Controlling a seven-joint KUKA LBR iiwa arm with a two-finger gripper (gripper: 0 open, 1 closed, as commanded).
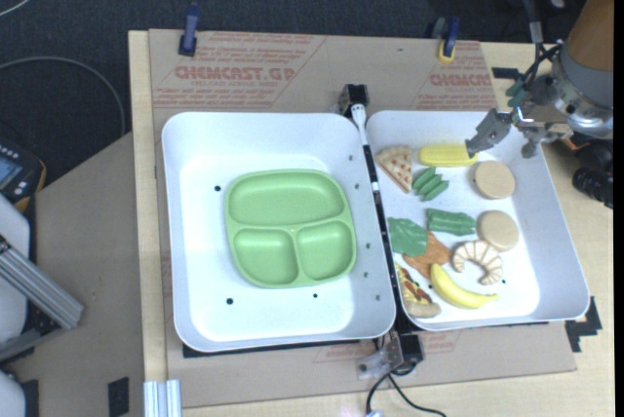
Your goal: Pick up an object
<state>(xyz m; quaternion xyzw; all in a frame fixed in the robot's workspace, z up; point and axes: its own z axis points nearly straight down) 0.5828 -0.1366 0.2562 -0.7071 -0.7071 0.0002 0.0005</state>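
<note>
The pincer (pixel 505 134), spread open and empty, hangs just beside the yellow plastic corn cob (pixel 444 155), probably lining up a grasp.

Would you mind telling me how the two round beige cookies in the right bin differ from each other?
The upper cookie lies at the far side of the right bin, close to the gripper and beside the yellow corn piece; the lower cookie lies nearer the middle, just above the croissant. The upper cookie looks slightly darker tan, the lower one paler. Both are flat, round and of similar size.
</note>
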